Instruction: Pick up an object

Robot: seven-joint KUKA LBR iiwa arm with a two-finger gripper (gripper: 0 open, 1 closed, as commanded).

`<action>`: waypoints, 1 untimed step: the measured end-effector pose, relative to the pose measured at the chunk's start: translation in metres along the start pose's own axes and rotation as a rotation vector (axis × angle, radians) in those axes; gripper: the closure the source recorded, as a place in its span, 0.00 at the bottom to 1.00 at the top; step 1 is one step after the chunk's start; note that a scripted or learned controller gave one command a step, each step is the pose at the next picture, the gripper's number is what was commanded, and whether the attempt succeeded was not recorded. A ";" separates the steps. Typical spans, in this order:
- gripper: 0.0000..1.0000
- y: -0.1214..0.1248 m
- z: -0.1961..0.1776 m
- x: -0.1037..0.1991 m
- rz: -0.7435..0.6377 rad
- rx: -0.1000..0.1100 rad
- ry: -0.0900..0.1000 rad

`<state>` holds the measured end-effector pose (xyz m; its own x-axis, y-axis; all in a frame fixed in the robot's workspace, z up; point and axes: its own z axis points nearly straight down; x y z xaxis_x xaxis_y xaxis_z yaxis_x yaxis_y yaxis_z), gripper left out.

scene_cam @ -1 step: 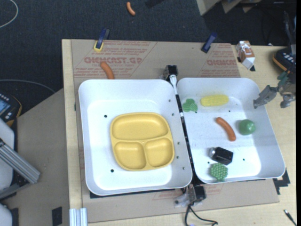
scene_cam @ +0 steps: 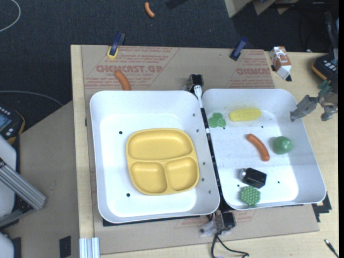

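1. The hand is at the right edge of the view, above the upper right rim of the right bin. Its two fingers stand apart, and nothing is between them.
2. The right bin holds several small things. A yellow corn cob lies near the far wall, and a small green leafy piece is just beside it on the left.
3. An orange sausage lies in the middle of this bin, at a slant. A green round ball is near it, on the right side.
4. A black block lies closer to the near wall, and a green bumpy piece touches it from below.
5. The left bin holds a yellow tray with three compartments.
6. On the counter, behind the left bin, lies another orange sausage.
7. The hand is well apart from all things in the right bin; the green round ball is the nearest to it.
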<state>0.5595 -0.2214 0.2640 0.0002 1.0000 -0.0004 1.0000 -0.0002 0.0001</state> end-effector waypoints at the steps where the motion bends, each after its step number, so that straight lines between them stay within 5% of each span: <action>1: 0.00 -0.006 0.059 0.007 -0.001 0.007 0.003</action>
<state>0.5534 -0.2142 0.2048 -0.0005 1.0000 0.0026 1.0000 0.0006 -0.0064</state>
